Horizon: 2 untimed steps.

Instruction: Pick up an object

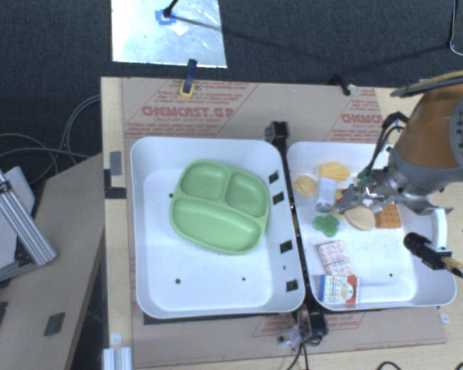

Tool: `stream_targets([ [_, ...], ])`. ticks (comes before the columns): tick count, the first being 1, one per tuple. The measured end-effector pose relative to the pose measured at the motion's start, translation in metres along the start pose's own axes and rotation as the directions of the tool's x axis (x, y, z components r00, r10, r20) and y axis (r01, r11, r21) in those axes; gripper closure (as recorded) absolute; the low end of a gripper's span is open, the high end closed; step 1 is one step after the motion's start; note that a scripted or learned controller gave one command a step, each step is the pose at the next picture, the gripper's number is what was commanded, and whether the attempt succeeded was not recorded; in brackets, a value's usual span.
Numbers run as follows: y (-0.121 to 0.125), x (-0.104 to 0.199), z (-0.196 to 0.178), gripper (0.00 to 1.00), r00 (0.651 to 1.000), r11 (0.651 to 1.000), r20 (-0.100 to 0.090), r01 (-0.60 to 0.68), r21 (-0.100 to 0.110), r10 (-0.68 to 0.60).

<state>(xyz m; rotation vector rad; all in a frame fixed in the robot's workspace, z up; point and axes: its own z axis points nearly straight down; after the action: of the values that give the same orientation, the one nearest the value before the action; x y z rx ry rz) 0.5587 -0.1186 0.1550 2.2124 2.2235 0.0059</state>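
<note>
In the right bin (417, 284) lie several small items: a yellow piece (333, 171), a pale yellow round piece (305, 184), a grey upright piece (325, 196), a green leafy piece (325, 224), a tan oval slice (361, 220), an orange cracker (388, 217), a pink-and-white packet (333, 257) and a small colourful carton (339, 289). My gripper (350, 199) hangs low over the upper middle of this bin, just right of the grey piece and above the tan slice. Nothing is visibly held in it.
The left bin (158, 284) holds a green divided plate (218, 205). A black divider with clips (287, 206) runs between the bins. The arm's grey and orange body (436, 145) covers the right bin's upper right. A black part (423, 250) sticks out over its right side.
</note>
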Motion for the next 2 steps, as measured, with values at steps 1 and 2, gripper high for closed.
stream_targets([
  [1,0.0026,-0.0083,-0.0609,1.00,1.000,1.000,0.001,-0.001,-0.001,0.001],
  [2,0.0035,-0.0083,-0.0696,1.00,1.000,1.000,0.000,-0.001,0.003,0.001],
])
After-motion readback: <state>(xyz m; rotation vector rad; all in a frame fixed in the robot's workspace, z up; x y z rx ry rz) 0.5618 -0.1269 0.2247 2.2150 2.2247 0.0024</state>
